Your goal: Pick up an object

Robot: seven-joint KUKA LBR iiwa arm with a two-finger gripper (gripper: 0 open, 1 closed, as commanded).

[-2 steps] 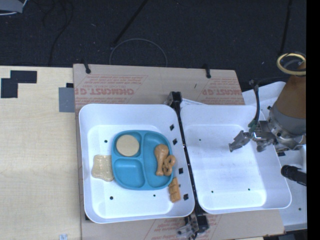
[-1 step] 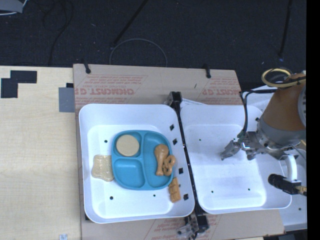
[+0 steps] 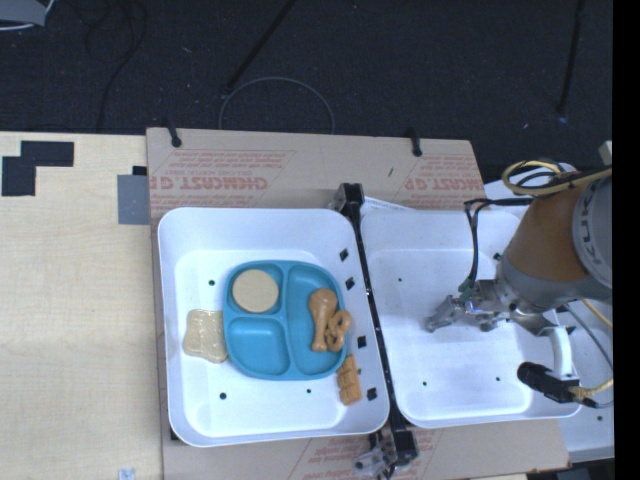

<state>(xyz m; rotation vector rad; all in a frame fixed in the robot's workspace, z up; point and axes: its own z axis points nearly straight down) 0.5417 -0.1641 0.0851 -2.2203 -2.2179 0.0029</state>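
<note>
Left bin [image 3: 190,243]: blue tray [image 3: 262,346] with round biscuit [image 3: 254,290] and pretzel piece [image 3: 328,320]; pale cracker [image 3: 205,335] touching its left edge, small snack [image 3: 349,380] at lower right. Claw [image 3: 447,315] over right bin [image 3: 440,388], well apart from all; grip state unclear, nothing visibly held. Pick not started.

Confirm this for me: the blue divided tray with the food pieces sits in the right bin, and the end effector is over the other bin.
Not right. The camera view shows the blue divided tray in the left bin. The end effector is over the other bin, the right bin, as stated.
</note>
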